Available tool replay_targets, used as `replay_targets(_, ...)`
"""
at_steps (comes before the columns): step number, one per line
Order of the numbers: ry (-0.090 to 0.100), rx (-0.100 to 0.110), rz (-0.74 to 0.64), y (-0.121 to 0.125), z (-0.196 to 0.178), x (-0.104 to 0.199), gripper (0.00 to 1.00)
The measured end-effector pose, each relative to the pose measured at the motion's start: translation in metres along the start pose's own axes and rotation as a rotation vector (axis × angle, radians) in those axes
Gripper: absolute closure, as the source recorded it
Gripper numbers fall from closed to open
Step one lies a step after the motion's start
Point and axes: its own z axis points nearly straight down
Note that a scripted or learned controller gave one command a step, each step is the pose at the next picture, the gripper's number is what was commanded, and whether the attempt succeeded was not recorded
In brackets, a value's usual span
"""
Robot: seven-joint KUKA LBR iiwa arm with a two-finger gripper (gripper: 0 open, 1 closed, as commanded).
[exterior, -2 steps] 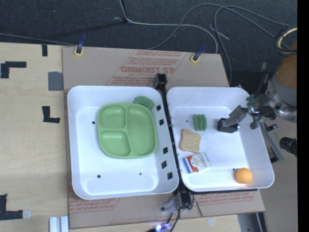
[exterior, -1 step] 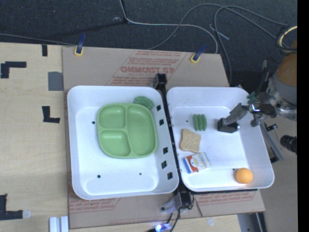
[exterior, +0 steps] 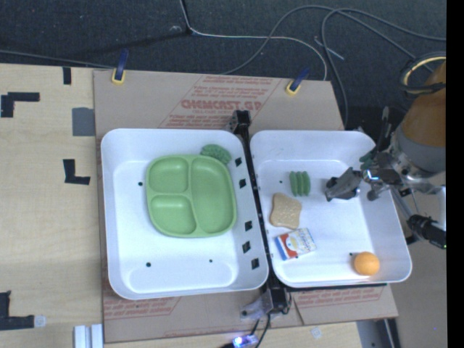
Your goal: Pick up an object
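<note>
Pick not yet made. The gripper (exterior: 339,188) hangs over the right bin (exterior: 330,140), carrying nothing; its opening cannot be told. Green object (exterior: 299,183) lies just beside it; bread piece (exterior: 286,212), small carton (exterior: 296,243) and orange (exterior: 366,264) lie untouched.

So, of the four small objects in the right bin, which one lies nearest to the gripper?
The green ridged piece: it lies just left of the gripper. The bread slice, carton and orange lie farther away.

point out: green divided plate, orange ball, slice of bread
green divided plate (exterior: 192,196): camera view, centre ridge.
orange ball (exterior: 366,264): camera view, its middle.
slice of bread (exterior: 286,212): camera view, middle of its top face.
</note>
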Motion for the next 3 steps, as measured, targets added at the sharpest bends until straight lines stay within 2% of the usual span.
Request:
replay_targets(2,0.0,-0.002,-0.001,0.015,0.101,-0.009,0.0)
replay_targets(3,0.001,-0.002,-0.002,0.015,0.09,-0.008,1.0)
